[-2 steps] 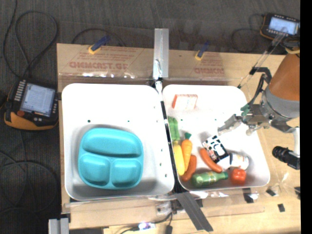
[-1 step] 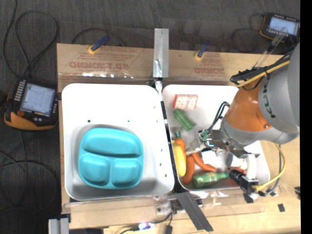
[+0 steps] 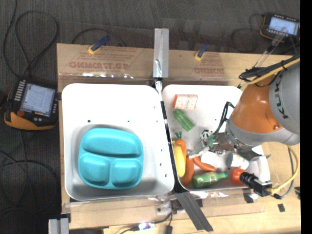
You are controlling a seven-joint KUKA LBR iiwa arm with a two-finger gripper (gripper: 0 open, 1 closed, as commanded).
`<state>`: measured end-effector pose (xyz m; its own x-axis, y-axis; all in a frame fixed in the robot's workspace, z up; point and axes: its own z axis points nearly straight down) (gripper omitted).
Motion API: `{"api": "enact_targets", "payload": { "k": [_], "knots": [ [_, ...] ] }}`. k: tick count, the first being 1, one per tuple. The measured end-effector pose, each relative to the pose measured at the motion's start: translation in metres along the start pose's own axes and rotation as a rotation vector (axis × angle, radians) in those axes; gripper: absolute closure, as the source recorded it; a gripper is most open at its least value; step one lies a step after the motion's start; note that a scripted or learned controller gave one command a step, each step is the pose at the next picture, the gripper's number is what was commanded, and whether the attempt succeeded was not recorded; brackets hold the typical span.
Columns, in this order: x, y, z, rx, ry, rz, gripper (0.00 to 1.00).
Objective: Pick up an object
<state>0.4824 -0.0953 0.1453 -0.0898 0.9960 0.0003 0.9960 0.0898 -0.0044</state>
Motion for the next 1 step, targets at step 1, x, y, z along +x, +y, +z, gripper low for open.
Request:
{"api": "enact_targets", "payload": {
  "k": [1],
  "knots": [
    [-0.0320, 0.0022, 0.0554, -0.017, -0.012, -0.254, 0.00]
  ]
}}
